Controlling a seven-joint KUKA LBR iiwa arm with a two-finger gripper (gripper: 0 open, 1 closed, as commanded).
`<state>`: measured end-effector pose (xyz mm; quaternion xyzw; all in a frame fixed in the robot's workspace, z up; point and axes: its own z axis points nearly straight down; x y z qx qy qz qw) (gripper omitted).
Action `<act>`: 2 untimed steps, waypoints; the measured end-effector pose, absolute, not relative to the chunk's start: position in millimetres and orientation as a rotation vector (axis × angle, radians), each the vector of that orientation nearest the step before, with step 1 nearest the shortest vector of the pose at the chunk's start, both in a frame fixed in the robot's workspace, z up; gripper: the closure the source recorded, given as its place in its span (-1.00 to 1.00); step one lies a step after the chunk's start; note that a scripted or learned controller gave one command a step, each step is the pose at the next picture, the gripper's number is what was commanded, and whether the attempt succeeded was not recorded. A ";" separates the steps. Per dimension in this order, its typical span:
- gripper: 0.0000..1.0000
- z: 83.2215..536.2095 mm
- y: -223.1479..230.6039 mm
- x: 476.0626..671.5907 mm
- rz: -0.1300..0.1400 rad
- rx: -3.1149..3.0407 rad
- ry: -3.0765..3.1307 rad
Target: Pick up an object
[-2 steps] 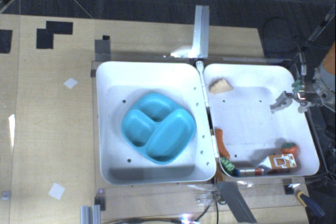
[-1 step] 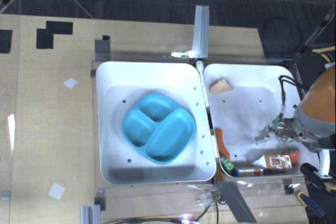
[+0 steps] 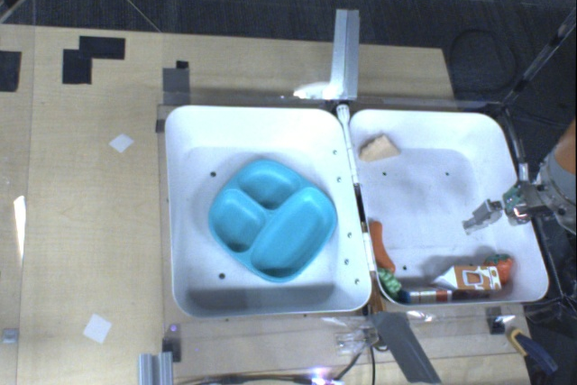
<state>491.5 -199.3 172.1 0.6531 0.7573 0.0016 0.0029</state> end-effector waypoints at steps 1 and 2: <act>-1.00 105.6 -205.5 487.7 0.002 1.924 2.480; -1.00 159.3 -196.0 490.8 0.004 1.841 2.538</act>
